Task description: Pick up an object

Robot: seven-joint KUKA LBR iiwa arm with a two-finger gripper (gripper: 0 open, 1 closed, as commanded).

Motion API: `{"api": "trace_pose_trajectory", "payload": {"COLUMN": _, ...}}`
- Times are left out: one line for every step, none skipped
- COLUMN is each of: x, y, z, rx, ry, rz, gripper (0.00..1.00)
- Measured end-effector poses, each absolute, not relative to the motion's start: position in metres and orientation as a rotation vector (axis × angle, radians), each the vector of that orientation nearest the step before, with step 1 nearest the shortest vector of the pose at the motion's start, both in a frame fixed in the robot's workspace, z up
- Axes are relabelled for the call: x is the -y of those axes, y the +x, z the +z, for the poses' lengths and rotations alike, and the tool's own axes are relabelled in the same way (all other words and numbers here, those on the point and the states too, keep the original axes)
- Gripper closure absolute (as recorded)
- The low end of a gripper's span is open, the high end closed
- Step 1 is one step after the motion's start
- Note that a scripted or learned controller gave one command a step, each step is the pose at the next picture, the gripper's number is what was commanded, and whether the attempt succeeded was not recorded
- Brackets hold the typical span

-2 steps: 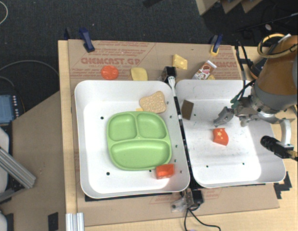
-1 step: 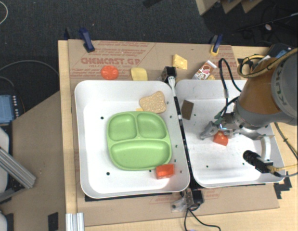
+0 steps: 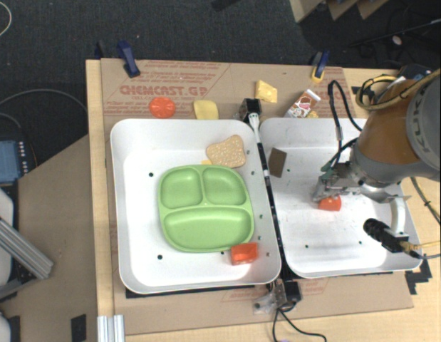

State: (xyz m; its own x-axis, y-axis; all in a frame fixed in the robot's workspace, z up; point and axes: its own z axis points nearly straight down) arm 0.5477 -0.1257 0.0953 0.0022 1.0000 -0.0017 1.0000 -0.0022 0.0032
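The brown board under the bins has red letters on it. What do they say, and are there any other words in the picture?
"CHEMCAST. G P" reads in big red letters on the cardboard sheet, behind the left bin.
Smaller red lines above and below it: too blurred to read.
Small red-and-white packet behind the right bin: print too small to read.

A brown cardboard sheet [image 3: 170, 84] is lying under both bins. On its far side, an orange round toy [image 3: 162, 107] is sitting just left of a yellow block [image 3: 205, 110]. Farther right, a yellow wedge [image 3: 266, 91] and a small red-and-white packet [image 3: 302, 105] are resting.
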Motion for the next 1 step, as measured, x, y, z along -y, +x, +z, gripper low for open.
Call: {"api": "trace_pose_trajectory", "payload": {"x": 0.0553, "y": 0.5376, "z": 0.1902, "rx": -2.226, "ry": 2.21, "rz": 0.01, "gripper": 1.0}}
